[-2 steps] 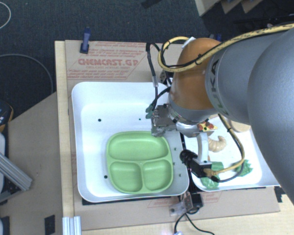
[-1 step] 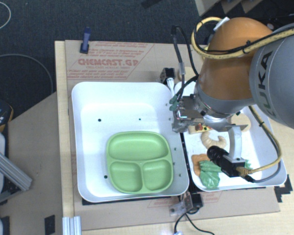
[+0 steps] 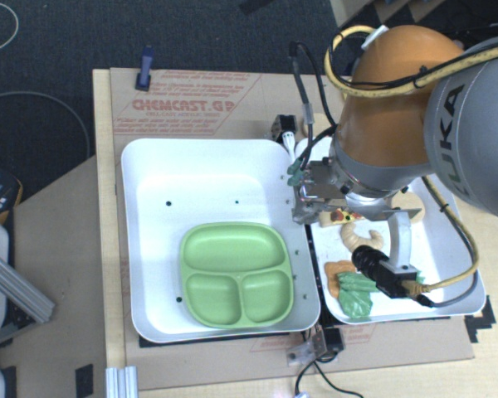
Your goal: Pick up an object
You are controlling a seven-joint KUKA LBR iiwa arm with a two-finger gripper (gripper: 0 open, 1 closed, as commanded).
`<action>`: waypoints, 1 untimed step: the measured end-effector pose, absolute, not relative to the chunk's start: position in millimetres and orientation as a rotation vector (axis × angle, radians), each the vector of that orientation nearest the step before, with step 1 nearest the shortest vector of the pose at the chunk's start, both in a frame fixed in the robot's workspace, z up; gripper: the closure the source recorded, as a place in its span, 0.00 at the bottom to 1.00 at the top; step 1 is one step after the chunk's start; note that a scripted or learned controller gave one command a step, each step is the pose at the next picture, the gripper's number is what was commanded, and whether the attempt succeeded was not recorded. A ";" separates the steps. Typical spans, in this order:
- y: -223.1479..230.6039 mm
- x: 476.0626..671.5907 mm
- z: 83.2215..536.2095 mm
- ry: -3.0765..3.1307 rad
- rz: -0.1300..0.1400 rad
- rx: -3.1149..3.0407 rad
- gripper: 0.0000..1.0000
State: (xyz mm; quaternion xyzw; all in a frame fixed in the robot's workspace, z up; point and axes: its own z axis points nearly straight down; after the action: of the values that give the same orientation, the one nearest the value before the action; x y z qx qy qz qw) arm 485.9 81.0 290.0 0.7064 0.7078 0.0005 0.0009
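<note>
The arm's gripper [image 3: 349,215] hangs over the right bin [image 3: 456,301]; its grip cannot be told. At the bin's 7 o'clock lies a green leafy toy [image 3: 354,293], its long axis probably running 12-to-6.

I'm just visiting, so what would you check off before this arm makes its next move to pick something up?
1. Arm over the right bin: ok.
2. Things to pick lie in the right bin, such as a green item and a tan curved piece: ok.
3. Gripper position over a chosen thing: cannot tell, the wrist hides it.
4. Something already held: cannot tell.
5. Green divided plate lies apart in the left bin, out of the way: ok.
</note>
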 end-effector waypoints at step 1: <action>81.2 486.3 299.9 2.223 0.002 2.216 1.00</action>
State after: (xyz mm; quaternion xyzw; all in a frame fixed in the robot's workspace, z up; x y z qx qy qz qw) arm 486.3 81.2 299.9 0.7061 0.7081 0.0008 0.0015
